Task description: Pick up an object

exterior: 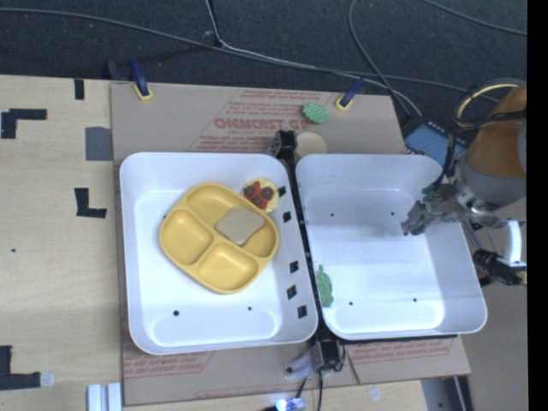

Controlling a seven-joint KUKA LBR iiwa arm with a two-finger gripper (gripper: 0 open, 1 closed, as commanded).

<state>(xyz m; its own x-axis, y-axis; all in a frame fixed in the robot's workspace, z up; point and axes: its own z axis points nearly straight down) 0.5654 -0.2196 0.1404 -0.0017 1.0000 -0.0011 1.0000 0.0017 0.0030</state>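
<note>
My gripper [416,221] hangs low over the right side of the right bin [385,171], near its right wall. A small green object [324,286] lies at that bin's lower left, against the divider, well away from the gripper. In the left bin [145,229] rests a yellow divided plate [193,242] with a tan square piece [240,224] in one compartment. A small yellow item with red berries [260,193] sits at the plate's upper right edge.
A green textured object [314,111] and a pale round piece [312,143] lie on the cardboard behind the bins. Blue clamps [139,82] hold the cardboard's back edge. Cables run across the dark floor beyond. The arm's orange band [505,144] stands at the right.
</note>
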